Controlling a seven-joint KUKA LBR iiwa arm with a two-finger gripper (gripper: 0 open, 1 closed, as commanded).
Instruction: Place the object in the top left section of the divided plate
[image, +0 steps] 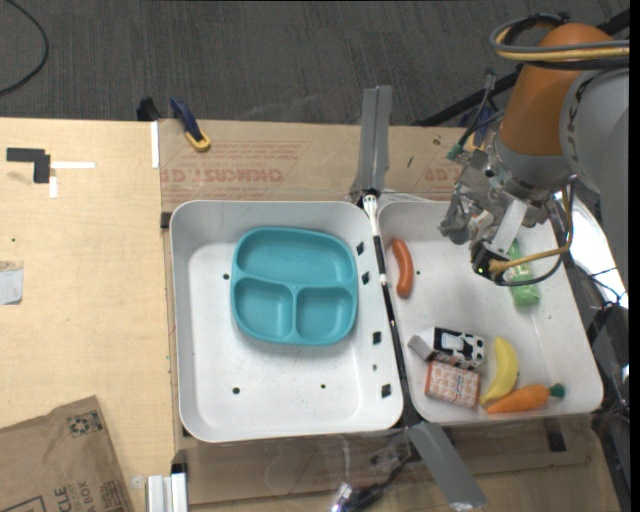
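Observation:
A teal divided plate (240, 262) lies in the left bin (205, 370), with one wide section at the back and two smaller ones at the front; nothing is in it. My gripper (462, 226) hangs over the back of the right bin (445, 305), to the right of an orange-red sausage (403, 266). A green object (525, 292) lies just below and right of the gripper. Nothing shows between the gripper and the bin floor.
At the front of the right bin lie a black-and-white box (459, 346), a reddish packet (452, 384), a banana (501, 367) and a carrot (520, 399). A metal divider (376, 150) stands between the bins. Cardboard lies to the left.

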